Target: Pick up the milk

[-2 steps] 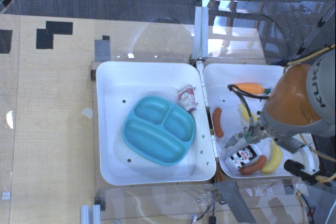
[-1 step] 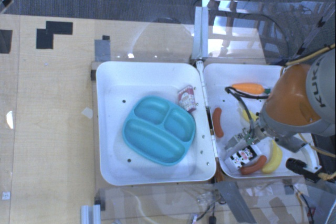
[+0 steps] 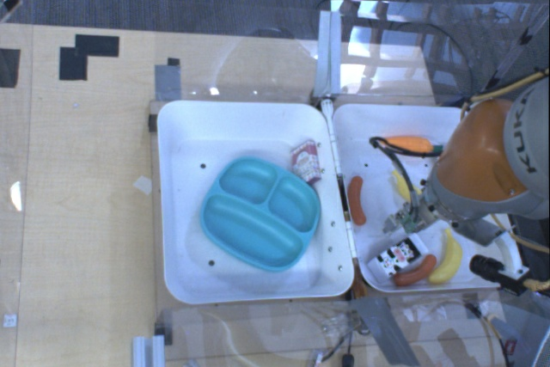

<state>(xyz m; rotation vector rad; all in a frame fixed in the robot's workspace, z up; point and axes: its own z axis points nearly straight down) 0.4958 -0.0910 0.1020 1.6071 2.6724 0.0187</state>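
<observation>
While the arm (image 3: 485,159) leans in over the right bin (image 3: 361,129), its gripper (image 3: 411,217) hangs just above the milk (image 3: 398,254), a cow-print carton lying at the bin's near edge beside a sausage (image 3: 415,272) and banana (image 3: 447,257); finger spread, can't tell.

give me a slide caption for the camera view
KUKA arm over the right bin, near the milk carton; blue tray in the left bin.

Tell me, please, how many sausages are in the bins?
2: one sausage by the right bin's left wall, another sausage near its front beside the banana. The arm may hide more.
</observation>
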